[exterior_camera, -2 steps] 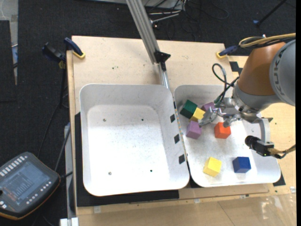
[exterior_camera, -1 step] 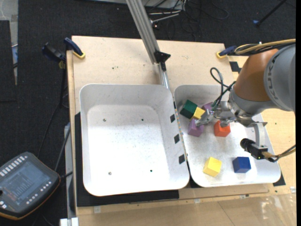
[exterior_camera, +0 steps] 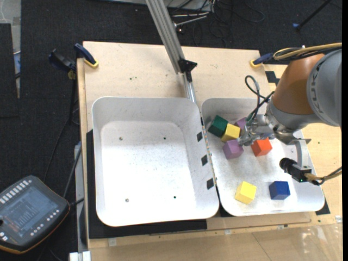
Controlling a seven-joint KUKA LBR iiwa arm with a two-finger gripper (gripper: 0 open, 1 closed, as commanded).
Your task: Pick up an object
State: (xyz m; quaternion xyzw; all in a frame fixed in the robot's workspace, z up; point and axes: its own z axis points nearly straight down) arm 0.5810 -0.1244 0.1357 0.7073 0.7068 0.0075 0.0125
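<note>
While the gripper (exterior_camera: 249, 136) sits low in the right bin (exterior_camera: 304, 203), finger state cannot be told, purple cube (exterior_camera: 232, 149) just below-left of fingertips, orange cube (exterior_camera: 262, 146) beside right, yellow cube (exterior_camera: 230, 131) left, green cube (exterior_camera: 218, 126) beyond.

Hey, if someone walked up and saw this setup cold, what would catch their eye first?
Probably the big grey and orange arm reaching in from the right, its tool low over the right bin. Next, the bright cubes scattered there: a green cube, a yellow cube, a blue cube and an orange cube beside the tool. The wide left bin sits alongside.
</note>
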